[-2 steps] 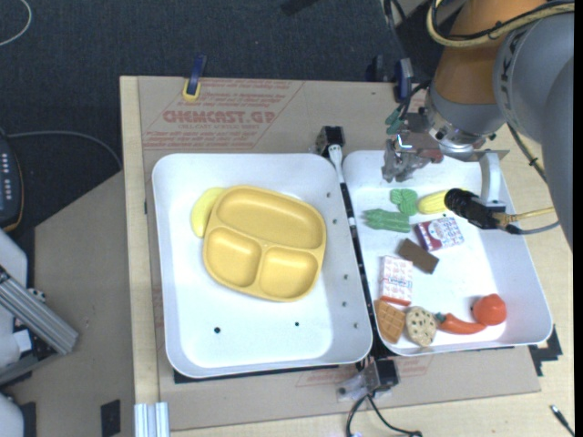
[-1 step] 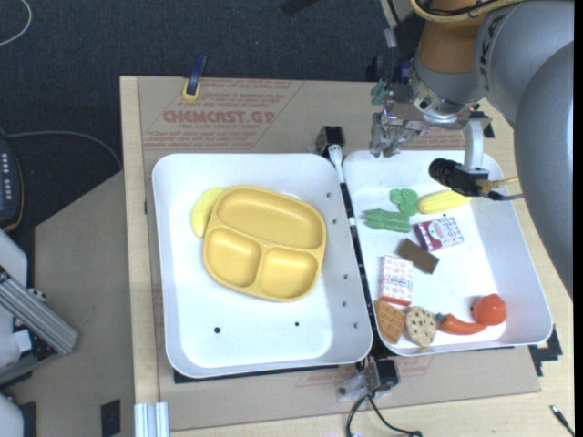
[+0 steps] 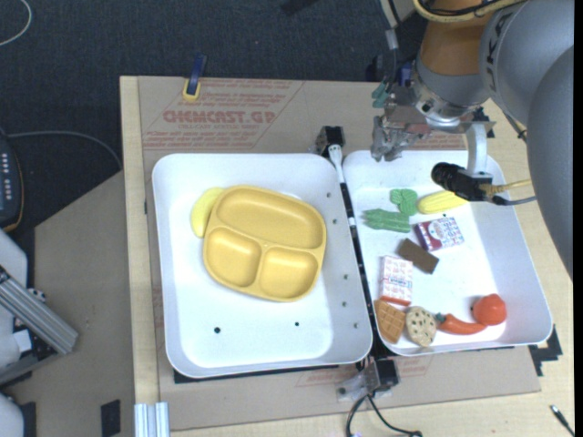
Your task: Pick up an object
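Gripper: your gripper (image 3: 387, 148) hangs over the back rim of the right bin (image 3: 533, 285), behind the corn. Its fingers point down with a narrow gap showing and nothing between them.
Landmark: take the corn (image 3: 441, 202), the yellow cob near the back of that bin, as your reference.
Nearest pick: the green cactus toy (image 3: 393, 211) lies just left of the corn, flat on the floor.
Corn handling: it looks like light, hard plastic, rounded and likely to roll, so you would do best to close across its short width at the middle.
Cactus handling: thin and stiff by the look of it. Pinch the main stem, not the side arms.
Packets: the red and white packet (image 3: 441, 234) sits just in front of the corn, a brown bar (image 3: 418, 255) beside it. Both lie flat, so they are hard to get under.
Front items: the cookie (image 3: 420, 325) and the red chili (image 3: 474, 318) lie well in front of the corn.
Other bin: the yellow tray (image 3: 263, 242) sits far left of the corn, wide and awkward for you.
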Controlling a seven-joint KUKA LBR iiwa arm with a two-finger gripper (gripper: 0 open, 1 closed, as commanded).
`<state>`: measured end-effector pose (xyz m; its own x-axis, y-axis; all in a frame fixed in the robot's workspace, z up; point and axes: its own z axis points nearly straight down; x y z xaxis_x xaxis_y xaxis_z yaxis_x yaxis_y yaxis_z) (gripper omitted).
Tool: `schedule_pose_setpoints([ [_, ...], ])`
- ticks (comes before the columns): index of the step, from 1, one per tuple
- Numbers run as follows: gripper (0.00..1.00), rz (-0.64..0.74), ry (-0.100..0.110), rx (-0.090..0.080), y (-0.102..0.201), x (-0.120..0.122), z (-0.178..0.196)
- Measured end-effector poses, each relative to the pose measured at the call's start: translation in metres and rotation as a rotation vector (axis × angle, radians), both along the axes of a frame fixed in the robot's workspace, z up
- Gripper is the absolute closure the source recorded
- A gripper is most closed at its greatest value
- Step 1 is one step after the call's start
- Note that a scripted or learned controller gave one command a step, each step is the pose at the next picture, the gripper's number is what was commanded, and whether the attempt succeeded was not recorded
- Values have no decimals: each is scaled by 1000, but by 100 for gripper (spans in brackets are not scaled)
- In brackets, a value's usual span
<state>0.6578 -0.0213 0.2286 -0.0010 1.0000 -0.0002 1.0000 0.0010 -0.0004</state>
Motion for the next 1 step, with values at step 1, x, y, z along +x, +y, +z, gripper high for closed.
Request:
schedule_pose_setpoints([
  [1, 100, -3, 1, -1, -15, 4, -9],
])
